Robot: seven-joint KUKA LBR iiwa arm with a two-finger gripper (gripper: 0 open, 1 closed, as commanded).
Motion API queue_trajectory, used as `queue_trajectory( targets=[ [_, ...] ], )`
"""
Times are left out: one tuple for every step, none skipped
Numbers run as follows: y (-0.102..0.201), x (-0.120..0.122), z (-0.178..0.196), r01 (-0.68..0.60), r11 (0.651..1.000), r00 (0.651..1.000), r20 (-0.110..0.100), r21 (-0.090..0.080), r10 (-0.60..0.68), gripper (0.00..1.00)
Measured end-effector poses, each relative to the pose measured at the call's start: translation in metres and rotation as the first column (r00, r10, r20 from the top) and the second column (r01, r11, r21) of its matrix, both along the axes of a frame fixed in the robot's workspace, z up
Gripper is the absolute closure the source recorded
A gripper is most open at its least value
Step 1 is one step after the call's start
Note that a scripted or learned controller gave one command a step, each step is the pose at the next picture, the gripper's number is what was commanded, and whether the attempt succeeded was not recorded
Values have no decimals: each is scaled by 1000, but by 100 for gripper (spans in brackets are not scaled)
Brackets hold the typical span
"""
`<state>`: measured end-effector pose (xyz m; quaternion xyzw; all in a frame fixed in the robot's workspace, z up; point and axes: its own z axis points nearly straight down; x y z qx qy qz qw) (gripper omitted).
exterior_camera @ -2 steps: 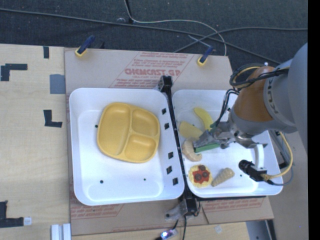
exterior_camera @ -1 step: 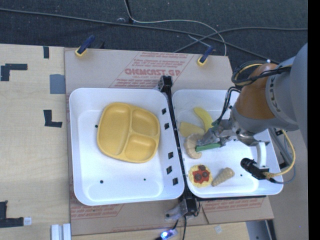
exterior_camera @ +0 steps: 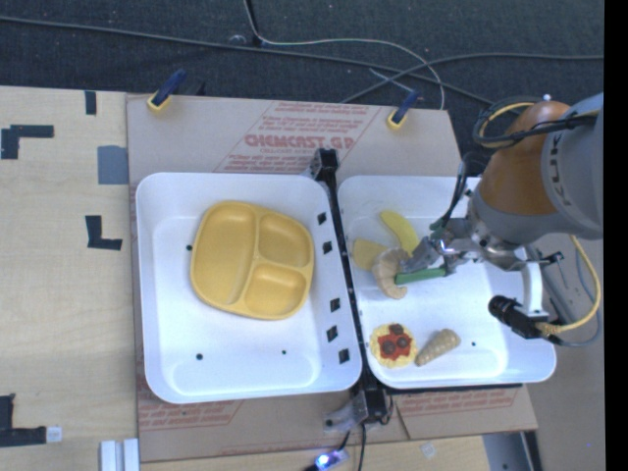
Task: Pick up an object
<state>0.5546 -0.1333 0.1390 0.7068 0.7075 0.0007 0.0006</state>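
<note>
My gripper (exterior_camera: pixel 420 268) hangs low over the middle of the right bin (exterior_camera: pixel 491 361), with a green finger (exterior_camera: pixel 424 275) pointing left. It is right beside a tan, lumpy toy (exterior_camera: pixel 391 275) and a pale yellow wedge (exterior_camera: pixel 366 254). A yellow banana (exterior_camera: pixel 398 228) lies just behind them. Near the front of the same bin sit a small pizza toy (exterior_camera: pixel 393 344) with red toppings and a beige cone (exterior_camera: pixel 437 345). I see nothing held between the fingers.
The left bin (exterior_camera: pixel 167 351) carries a yellow divided plate (exterior_camera: pixel 252 260). A black divider (exterior_camera: pixel 339 283) runs between the two bins. Cables (exterior_camera: pixel 392 67) trail across the dark floor behind the bench, and blue-yellow clamps (exterior_camera: pixel 167 88) grip the cardboard.
</note>
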Motion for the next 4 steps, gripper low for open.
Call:
queue_trajectory(
  targets=[
    [-5, 9, 53, -1, 1000, 1000, 1, -1, 1, 100],
    [-5, 10, 100, -1, 1000, 1000, 2, -1, 1, 100],
    [46, 1, 88, -4, 1000, 1000, -5, 0, 4, 100],
    [102, 1, 87, -5, 1000, 1000, -3, 0, 5, 100]
  ],
)
